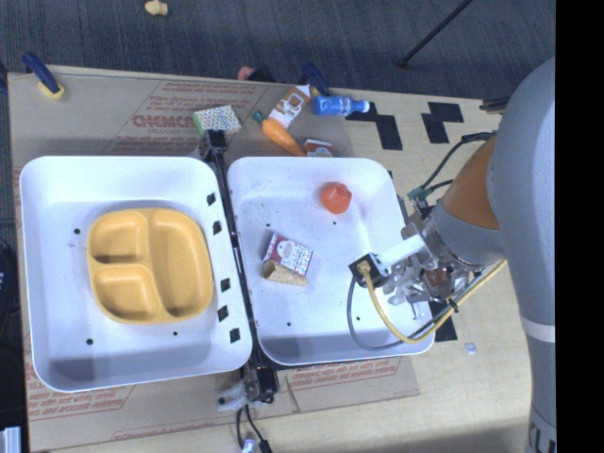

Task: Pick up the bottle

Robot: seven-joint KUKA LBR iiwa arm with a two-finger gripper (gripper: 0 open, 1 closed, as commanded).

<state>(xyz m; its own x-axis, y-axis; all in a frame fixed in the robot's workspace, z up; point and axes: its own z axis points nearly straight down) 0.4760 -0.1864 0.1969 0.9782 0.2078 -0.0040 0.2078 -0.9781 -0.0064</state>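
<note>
Bench [472, 385]: tan surface, covered in part by a printed cardboard sheet [160, 121] on which both bins are set.

Arm [524, 253]: grey, with an orange band [472, 192], seen entering from the right and bent down over the right bin's right rim.

Left bin [47, 253]: white, shallow, placed directly left of the right bin, the two rims touching along a black clipped seam. A yellow divided tray [151, 262] is laid in its middle.

Right bin [283, 328]: taken as landmark. A small red-and-white packet [287, 258] is seen lying near its centre, slightly toward the left. An orange-red ball [335, 196] is seen in its upper right part, well apart from the packet.

Gripper [415, 286]: located at the right bin's lower right edge, wrapped in yellow and black cable. Whether the jaws are open or closed cannot be told; they are lost in the clutter of cable and metal. Nothing is seen held.

Bottle [338, 107]: blue, lying on its side on the bench just beyond the right bin's far rim, outside the bin, well apart from the gripper.

Beside the bottle, toward the left, a carrot-like orange piece [281, 137] and a small white carton [291, 105] are noted, also beyond the far rim.
</note>
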